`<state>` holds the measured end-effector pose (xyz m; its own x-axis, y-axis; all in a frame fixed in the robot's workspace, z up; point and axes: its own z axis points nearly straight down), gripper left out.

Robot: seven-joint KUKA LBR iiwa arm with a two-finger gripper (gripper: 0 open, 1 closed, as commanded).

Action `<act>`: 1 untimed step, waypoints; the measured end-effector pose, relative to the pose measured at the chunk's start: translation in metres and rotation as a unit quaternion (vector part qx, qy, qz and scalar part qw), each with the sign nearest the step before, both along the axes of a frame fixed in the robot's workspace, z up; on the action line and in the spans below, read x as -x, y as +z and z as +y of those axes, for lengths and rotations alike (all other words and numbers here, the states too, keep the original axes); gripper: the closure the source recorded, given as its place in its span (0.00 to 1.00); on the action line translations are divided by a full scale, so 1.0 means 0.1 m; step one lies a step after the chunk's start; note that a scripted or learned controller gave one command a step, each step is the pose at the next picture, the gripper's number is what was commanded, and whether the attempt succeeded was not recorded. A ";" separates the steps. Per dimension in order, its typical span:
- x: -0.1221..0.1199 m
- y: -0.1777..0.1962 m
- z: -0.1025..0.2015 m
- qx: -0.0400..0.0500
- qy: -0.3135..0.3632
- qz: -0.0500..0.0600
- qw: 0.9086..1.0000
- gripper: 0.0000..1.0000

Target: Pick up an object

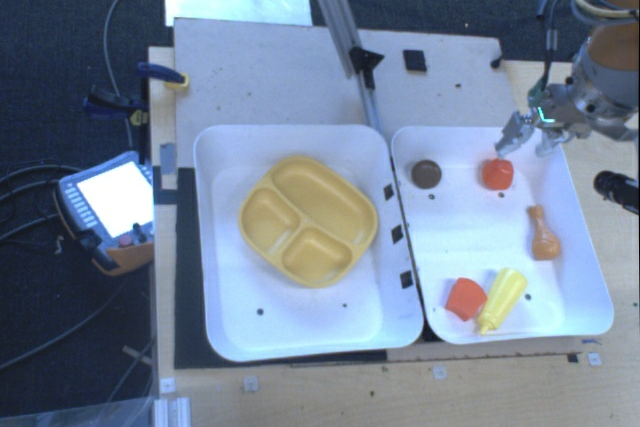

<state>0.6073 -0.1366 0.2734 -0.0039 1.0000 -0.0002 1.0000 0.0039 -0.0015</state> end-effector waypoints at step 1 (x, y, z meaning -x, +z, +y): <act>-0.01 0.02 0.00 0.000 0.000 -0.002 1.000 0.00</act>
